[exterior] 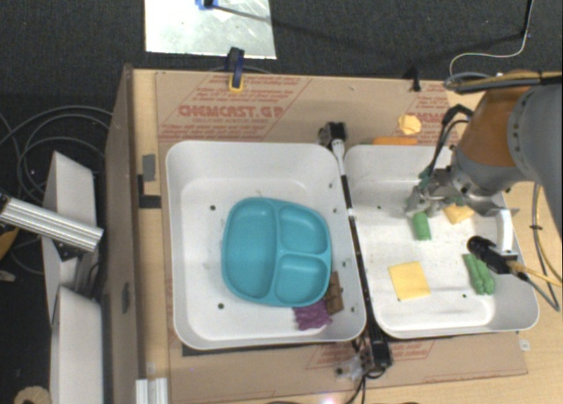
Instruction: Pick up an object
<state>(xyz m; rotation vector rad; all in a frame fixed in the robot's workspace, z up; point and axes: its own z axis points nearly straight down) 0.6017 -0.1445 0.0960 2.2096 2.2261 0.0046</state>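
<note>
Over the right bin (519, 310), my gripper (428, 202) sits above the green piece (421, 224) — grip state unreadable — crowding yellow chunk (457, 213) risks a misgrab.

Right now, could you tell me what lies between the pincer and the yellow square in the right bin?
In the camera view, a small green piece lies just below the pincer; beyond it, bare white bin floor runs to the yellow square.

Gripper (426, 195) hovers over green block (421, 224) in right bin (510, 314).
</note>
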